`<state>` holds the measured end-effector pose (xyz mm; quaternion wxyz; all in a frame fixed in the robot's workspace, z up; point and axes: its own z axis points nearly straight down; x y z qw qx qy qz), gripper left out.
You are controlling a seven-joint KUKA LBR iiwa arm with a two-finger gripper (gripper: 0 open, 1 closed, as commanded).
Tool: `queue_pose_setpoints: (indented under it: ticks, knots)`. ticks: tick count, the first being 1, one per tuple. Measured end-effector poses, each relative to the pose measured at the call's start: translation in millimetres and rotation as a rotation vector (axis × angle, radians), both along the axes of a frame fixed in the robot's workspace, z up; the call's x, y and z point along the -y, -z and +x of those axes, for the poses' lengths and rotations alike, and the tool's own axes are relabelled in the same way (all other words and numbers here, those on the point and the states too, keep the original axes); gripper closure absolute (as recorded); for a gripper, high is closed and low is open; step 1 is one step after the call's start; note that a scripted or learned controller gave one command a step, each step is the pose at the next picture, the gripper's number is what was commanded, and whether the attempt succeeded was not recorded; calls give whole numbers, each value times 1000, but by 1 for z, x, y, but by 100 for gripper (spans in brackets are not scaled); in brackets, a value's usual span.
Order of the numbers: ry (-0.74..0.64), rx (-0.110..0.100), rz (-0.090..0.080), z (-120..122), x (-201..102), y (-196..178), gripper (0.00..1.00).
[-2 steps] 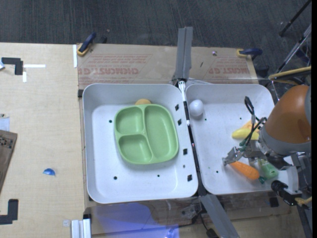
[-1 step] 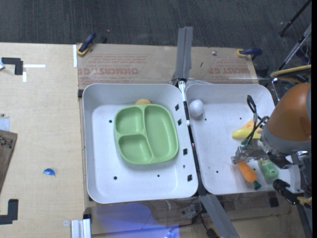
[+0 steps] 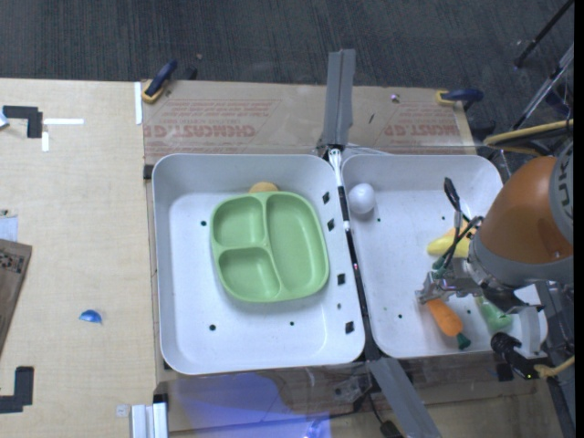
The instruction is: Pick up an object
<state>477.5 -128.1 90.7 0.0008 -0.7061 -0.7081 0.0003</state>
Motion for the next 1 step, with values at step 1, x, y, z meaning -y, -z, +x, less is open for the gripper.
queue_pose_setpoints:
  ticks: [1]
  knots:
    - [191,0,-2,1,-31,-136,100]
